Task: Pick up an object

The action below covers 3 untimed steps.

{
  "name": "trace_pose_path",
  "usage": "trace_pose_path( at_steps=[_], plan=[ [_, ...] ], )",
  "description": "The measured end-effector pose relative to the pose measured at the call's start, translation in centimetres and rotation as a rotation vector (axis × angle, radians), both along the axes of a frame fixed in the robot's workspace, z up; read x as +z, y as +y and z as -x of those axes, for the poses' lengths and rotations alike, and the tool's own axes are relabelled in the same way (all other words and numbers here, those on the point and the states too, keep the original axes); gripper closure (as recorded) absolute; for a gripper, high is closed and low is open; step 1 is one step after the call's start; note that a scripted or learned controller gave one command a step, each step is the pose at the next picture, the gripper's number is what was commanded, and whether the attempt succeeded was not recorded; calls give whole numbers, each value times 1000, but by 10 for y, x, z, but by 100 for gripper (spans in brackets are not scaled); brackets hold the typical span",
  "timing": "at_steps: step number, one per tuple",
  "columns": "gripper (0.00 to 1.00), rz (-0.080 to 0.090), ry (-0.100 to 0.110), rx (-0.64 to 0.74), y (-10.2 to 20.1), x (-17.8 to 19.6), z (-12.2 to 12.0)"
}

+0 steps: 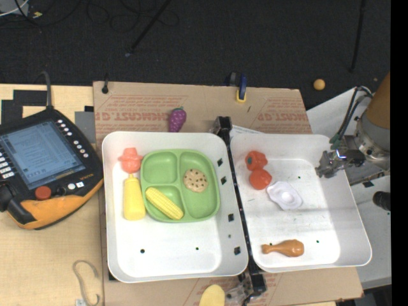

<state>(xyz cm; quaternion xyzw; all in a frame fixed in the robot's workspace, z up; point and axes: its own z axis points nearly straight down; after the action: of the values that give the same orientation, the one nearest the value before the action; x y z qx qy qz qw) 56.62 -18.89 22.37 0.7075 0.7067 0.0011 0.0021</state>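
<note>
- At the 9 o'clock edge of the worktop [44, 260] lies a grey and orange teach pendant with a lit screen [44, 161].
- The left shallow white plastic bin [166, 254] holds a green three-part plastic tray [180, 185] toward its 12 o'clock half; a round toy cookie with dark chips [195, 180] sits in the tray's 2 o'clock compartment and a yellow toy corn cob [164, 203] lies across its 6 o'clock compartment.
- Just beside the tray at 9 o'clock stand a pink toy figure [129, 160] and, below it, a yellow toy bottle [132, 198].
- Outside the bins at 12 o'clock, a purple toy grape bunch [176, 119] rests on the brown cardboard sheet [204, 107].
- The right shallow white plastic bin [347, 234] holds two red-orange toy pieces [257, 169] at 10 o'clock, a white toy fried egg [285, 196] near its centre, and a tan toy drumstick [285, 248] at 6 o'clock.
- The gripper [333, 161] hangs at the right bin's 2 o'clock rim, well apart from every toy; whether it is apart or together I cannot tell, and nothing shows in it.
- Judging by this, the task is at its start: no object is chosen or lifted, so approach, grasp and lift all remain.
</note>
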Motion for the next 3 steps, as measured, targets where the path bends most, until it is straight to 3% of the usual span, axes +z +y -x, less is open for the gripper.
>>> trace_pose_path(
  at_steps=[1, 3],
  plan=[
    [100, -2, 5, 2, 0, 4, 0],
    [100, -5, 10, 4, 88, -6, 49]
  ],
)
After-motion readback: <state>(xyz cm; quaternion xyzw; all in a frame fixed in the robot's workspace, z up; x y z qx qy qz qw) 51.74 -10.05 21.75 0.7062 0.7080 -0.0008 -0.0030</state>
